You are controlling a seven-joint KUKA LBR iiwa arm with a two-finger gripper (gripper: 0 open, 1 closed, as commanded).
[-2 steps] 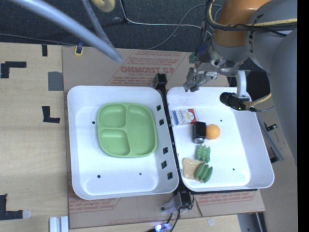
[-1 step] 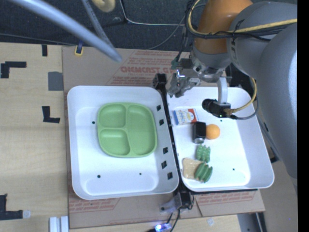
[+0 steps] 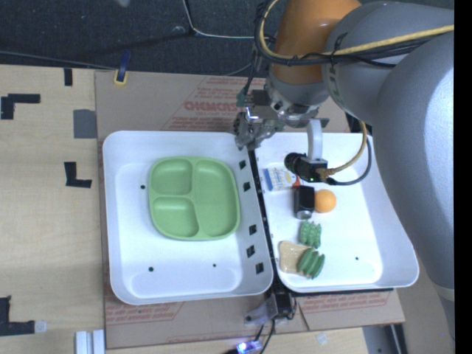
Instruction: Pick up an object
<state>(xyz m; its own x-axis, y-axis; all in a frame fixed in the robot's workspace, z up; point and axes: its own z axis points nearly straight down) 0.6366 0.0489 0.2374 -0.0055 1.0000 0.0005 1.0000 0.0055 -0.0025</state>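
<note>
Cardboard covered the bench under two white bins. My pincer hung over the far end of the shared wall between them. I could not tell whether it was spread or pressed together, and no object showed in its grasp.

Nearest, just inside the right bin, lay a small blue-and-white packet. Beyond it sat an orange ball, then green pods and a tan piece near the front. A green divided plate lay in the left bin.

I judged the ball the fairest target. To do it well, I needed to clear the wall, centre over the ball, come down straight, and close across its widest part so it would not roll off.
</note>
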